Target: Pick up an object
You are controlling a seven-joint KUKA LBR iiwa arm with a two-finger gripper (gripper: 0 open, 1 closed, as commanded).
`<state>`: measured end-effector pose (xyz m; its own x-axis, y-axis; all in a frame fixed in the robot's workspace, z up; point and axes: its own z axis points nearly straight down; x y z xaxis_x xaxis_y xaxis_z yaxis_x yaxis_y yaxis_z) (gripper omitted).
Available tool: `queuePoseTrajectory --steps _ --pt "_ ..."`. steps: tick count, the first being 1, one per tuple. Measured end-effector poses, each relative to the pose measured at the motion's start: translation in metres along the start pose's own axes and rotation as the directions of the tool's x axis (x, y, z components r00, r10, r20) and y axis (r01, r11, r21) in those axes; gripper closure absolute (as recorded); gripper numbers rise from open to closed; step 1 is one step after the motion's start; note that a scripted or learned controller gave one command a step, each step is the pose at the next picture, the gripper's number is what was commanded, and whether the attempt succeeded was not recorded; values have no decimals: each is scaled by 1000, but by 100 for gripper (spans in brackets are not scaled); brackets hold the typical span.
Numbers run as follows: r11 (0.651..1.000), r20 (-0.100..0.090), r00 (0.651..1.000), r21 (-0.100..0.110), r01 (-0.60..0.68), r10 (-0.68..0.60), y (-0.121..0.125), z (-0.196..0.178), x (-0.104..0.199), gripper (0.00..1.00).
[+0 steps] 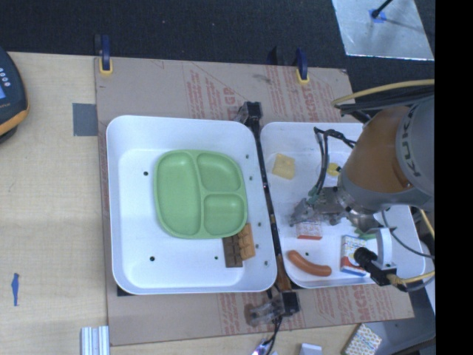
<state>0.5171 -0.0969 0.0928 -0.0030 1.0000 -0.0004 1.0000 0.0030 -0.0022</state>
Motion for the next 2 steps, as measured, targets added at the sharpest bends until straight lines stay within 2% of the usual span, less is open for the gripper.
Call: queuePoseTrajectory --steps 1,2 --pt "1000 -1 1000 3 1 -1 -5 0 -8 0" --pt "1000 -2 1000 5 0 0 -25 -4 2 0"
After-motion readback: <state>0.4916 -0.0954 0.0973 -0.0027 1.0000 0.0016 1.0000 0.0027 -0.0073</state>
